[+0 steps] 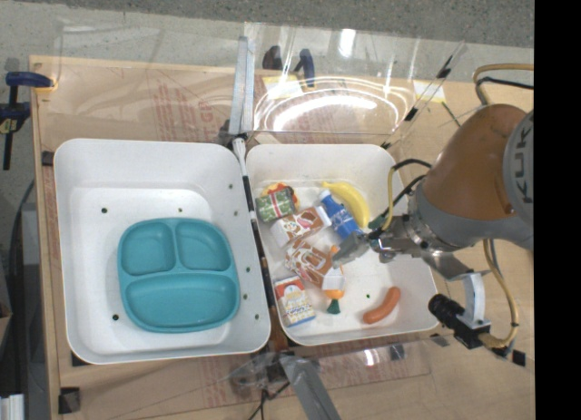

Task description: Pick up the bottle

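A small blue and white bottle (338,213) lies on its side in the right bin (408,318), between a yellow banana (352,200) and some snack packs. My gripper (359,246) reaches in from the right, low in the bin. It sits just below and to the right of the bottle, close to it. Nothing visibly hangs from the gripper. The grey wrist and orange arm hide the bin's right wall.
The right bin also holds a green can (277,201), snack packs (310,262), a small carton (294,301), a toy carrot (334,301) and a sausage (382,306). The left bin (82,173) holds a teal divided plate (178,275).
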Action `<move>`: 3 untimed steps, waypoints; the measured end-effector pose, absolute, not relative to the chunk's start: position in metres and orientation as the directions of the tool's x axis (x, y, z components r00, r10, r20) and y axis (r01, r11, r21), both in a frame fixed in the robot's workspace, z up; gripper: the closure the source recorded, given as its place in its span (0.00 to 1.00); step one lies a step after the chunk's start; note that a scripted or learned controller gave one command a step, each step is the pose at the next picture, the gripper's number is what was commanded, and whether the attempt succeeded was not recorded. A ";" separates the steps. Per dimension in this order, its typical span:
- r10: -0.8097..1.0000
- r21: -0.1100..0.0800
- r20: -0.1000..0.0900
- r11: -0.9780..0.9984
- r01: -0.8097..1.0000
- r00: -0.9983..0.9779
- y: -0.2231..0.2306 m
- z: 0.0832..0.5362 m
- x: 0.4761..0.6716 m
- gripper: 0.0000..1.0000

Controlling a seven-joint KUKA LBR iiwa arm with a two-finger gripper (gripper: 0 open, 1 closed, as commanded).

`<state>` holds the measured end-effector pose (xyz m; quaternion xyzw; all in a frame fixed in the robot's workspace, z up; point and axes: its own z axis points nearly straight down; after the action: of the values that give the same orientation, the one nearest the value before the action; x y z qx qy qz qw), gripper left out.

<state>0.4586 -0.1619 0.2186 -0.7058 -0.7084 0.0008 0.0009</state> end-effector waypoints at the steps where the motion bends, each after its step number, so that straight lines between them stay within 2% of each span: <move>1: 0.998 -0.003 -0.001 -0.068 0.998 0.068 -0.197 0.168 0.539 0.00; 2: 0.988 0.002 -0.001 -0.154 0.988 0.154 -0.208 0.100 0.570 0.00; 3: 0.988 0.000 -0.001 -0.153 0.988 0.153 -0.209 0.111 0.570 1.00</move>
<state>0.5697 -0.2091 0.1106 -0.7592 -0.6509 0.0005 -0.0002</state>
